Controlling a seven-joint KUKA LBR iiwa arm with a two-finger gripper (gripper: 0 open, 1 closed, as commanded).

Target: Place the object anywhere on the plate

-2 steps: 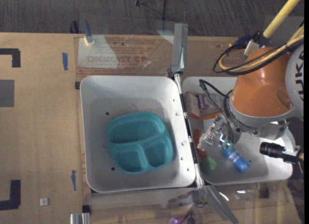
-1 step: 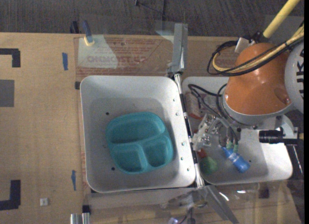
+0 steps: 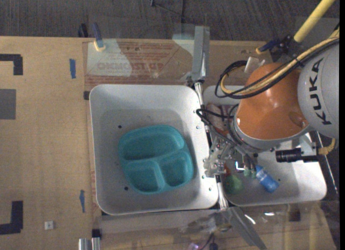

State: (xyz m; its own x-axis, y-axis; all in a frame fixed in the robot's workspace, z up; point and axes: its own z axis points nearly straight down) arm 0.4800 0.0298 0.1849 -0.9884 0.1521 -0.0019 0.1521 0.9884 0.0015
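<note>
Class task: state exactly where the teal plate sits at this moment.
The teal plate lies flat in the left bin, toward its lower right part, left of the gripper.

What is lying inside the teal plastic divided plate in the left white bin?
The teal plastic divided plate shows bare compartments; nothing lies in it. Nothing covers it, as the grey and orange arm is over the right white bin.

The arm's orange band [image 3: 268,106] covers most of the right bin [image 3: 302,187]. Below it the gripper [image 3: 229,160] is a blurred tangle of metal. Just beside it, a green object [image 3: 234,182] and a blue one [image 3: 267,180] (both partly hidden) stay unidentifiable.
</note>
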